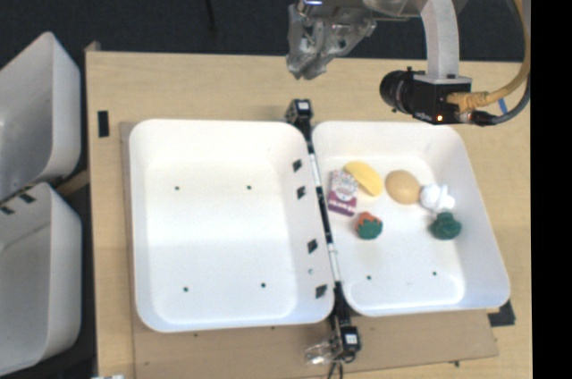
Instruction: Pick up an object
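The end effector point(307, 64) hangs above the counter point(206, 87), fingers' state unclear. A pink-and-white packet point(342, 191) in the right bin point(474, 270) bears illegible print.

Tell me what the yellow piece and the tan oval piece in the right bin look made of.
Yellow piece: probably smooth plastic or foam, judging by its even, saturated colour. Tan oval piece: possibly plastic or wood, with a soft highlight on a rounded surface. Neither is certain from this view.
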### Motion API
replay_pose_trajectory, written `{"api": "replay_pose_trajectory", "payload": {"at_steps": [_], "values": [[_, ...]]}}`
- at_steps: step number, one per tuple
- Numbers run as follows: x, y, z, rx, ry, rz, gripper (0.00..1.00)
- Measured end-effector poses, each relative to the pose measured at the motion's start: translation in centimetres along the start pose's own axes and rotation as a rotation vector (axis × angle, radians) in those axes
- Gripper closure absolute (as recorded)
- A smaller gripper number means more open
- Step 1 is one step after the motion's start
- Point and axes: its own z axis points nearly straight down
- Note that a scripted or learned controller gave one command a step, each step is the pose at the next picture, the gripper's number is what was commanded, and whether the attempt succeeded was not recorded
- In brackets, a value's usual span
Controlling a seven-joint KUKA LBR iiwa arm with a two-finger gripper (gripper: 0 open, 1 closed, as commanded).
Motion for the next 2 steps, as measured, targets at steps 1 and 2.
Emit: {"api": "replay_pose_trajectory", "payload": {"at_steps": [1, 2], "values": [[-0.1, 0.1, -1.0, 0.000, -0.001, -0.005, 1.00], [-0.1, 0.1, -2.1, -0.002, -0.002, -0.008, 1.00]]}}
